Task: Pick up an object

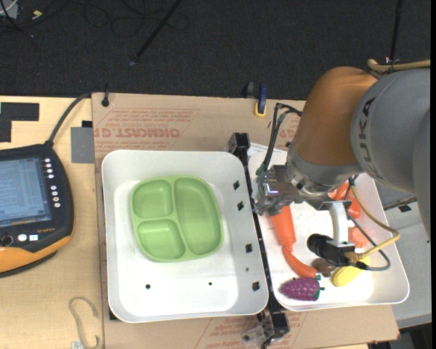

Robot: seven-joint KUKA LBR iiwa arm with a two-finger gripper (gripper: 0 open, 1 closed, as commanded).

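We see the left bin holding a green divided plate, the right bin holding an orange carrot and purple grapes, the gripper by the carrot's upper end, its grip we cannot tell

At the left edge we see a pendant with a lit screen, lying on the bench. Cardboard spreads across the middle, with a blue clamp at its top edge. Cables cross the dark floor along the top. A metal hook lies lower left.
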